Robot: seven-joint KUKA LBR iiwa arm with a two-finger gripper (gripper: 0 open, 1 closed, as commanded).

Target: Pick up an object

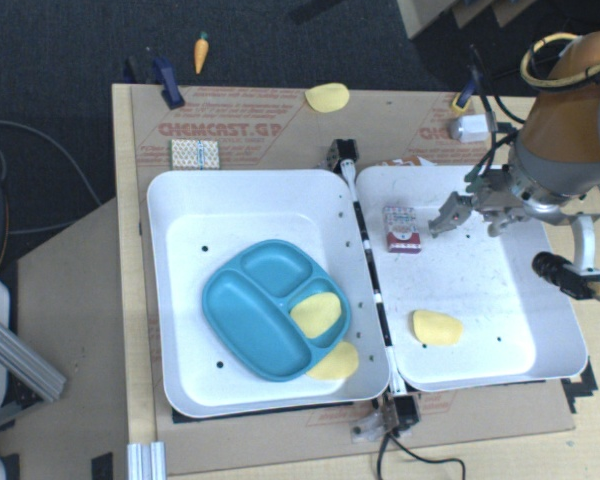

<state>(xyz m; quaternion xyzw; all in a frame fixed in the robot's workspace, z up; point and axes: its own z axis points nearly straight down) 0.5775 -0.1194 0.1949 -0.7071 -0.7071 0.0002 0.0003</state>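
My gripper (475, 216) hangs over the upper part of the right bin (540, 353), its two fingers spread open with nothing between them. A small red and white packet (402, 228) lies in that bin just left of the fingers, apart from them. A yellow piece (437, 327) lies near the bin's front. In the left bin (180, 228) a blue divided plate (260, 313) holds a yellow piece (317, 313), and another yellow piece (335, 363) lies against the plate's front edge.
On the cardboard behind the bins lie a yellow piece (327, 97), a patterned packet (195, 153) and a blue clip (166, 81). A small carrot-like item (201, 52) lies on the dark floor. A black clamp (343, 154) sits where the bins meet.
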